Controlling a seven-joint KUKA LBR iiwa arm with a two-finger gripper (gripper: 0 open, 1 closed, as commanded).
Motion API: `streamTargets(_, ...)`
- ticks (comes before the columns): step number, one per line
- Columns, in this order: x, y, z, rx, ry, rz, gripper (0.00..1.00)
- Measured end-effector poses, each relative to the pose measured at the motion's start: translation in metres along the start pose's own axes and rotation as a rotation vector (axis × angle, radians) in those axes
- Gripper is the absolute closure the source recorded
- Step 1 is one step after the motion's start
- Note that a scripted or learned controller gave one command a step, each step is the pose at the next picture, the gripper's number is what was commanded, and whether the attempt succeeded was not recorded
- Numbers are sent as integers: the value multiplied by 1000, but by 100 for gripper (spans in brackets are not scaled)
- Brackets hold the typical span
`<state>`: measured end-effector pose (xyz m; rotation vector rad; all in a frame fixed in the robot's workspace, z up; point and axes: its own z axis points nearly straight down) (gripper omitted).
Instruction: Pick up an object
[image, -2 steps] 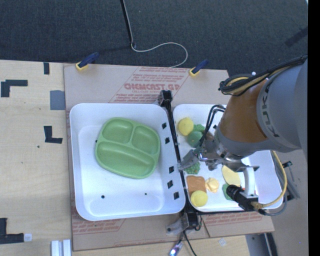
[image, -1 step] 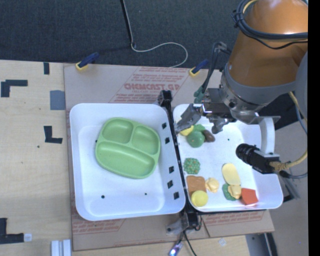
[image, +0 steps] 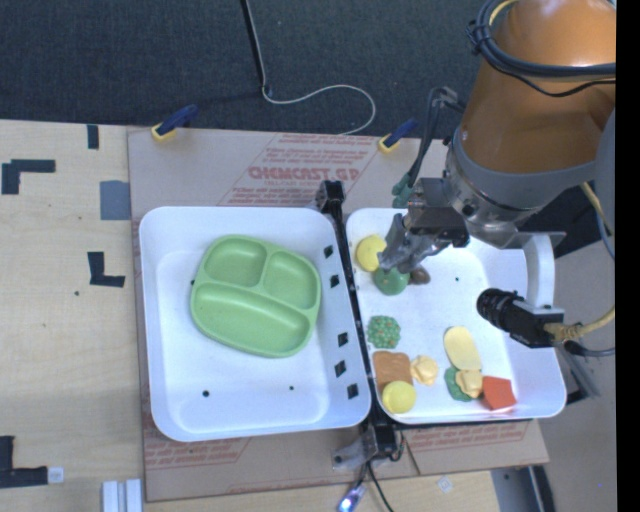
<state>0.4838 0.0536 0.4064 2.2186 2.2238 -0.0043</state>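
Observation:
My gripper (image: 398, 262) hangs low over the upper left part of the right bin (image: 535, 330). Its fingers reach down onto a dark green round piece (image: 391, 282). A yellow ball (image: 369, 252) lies just left of the fingers, and a small brown piece (image: 421, 274) lies just to their right. I cannot make out whether the fingers are around the green piece or just above it. Lower in the same bin lie a green broccoli-like piece (image: 383, 330), an orange-brown block (image: 391, 364), a yellow ball (image: 398, 397), a pale yellow oval (image: 462, 348) and a red-orange block (image: 499, 393).
The left bin (image: 170, 300) holds a light green divided plate (image: 256, 294). A black divider (image: 345, 300) runs between the bins. A black cylinder (image: 510, 314) on the arm sticks out over the right bin. Cardboard and clamps (image: 174, 121) lie behind the bins.

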Motion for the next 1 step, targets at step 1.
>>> streamTargets(1,0,0,-9,2,-1,-1,100)
